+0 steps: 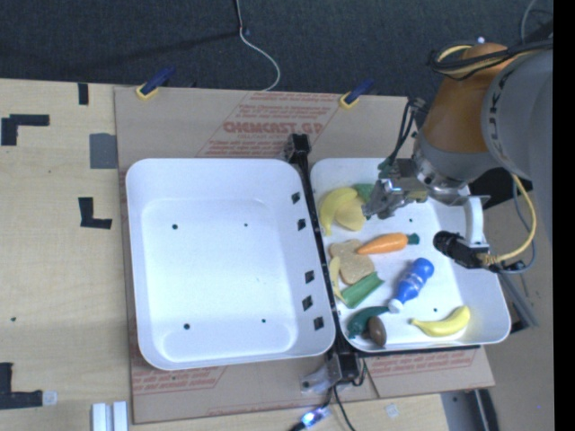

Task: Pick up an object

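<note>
The right bin holds several toy foods: a yellow lemon-like piece, an orange carrot, a tan bread slice, a green piece, a blue bottle, a banana and a brown item. My gripper hangs low over the bin's upper part, just right of the yellow piece and above the carrot. Nothing shows between its dark fingers.
The left bin lies beside the right one, joined along a black-clipped seam. Both rest on a cardboard sheet on the wooden bench. A cable runs down from the top. The arm's orange band fills the upper right.
</note>
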Robot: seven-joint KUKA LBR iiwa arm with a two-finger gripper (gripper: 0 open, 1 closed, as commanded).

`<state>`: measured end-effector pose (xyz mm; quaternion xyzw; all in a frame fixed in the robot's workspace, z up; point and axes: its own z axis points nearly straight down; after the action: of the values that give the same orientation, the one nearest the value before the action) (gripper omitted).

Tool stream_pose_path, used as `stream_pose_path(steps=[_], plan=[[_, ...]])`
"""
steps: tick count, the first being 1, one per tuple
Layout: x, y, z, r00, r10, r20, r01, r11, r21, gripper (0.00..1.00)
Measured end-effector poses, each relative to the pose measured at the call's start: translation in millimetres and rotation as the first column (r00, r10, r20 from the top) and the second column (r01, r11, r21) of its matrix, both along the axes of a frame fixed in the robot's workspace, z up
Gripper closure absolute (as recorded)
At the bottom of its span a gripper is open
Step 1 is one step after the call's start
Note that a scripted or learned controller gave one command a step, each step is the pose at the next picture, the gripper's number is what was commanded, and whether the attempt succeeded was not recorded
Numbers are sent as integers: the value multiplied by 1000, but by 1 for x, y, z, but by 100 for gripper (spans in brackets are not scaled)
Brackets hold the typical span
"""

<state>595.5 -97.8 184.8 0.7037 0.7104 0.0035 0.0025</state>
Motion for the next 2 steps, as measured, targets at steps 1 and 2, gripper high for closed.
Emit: stream_pose_path(steps=[1, 2], plan=[[-79, 10, -1, 1000, -10, -16, 10, 1000, 0, 100], [-39, 25, 330, 1000, -6, 11, 6, 1000, -4, 100]])
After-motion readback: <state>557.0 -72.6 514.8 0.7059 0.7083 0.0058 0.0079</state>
